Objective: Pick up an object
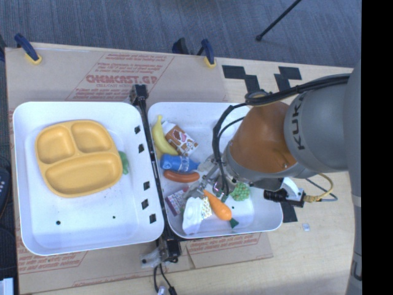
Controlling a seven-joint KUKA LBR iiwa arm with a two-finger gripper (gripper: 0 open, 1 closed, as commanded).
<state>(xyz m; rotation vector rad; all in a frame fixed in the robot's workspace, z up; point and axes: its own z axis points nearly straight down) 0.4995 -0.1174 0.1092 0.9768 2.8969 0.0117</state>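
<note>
Orange and long, the plastic toy carrot [218, 207] lies in the right white bin [270, 217], slanting down to the right. The metal fingers [212, 186] sit just above its upper left end, but their spread cannot be told.

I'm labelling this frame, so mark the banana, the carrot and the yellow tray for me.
banana [161, 137], camera view, middle of its curved body.
carrot [219, 206], camera view, middle of the orange root.
yellow tray [80, 176], camera view, floor of its largest compartment.
</note>
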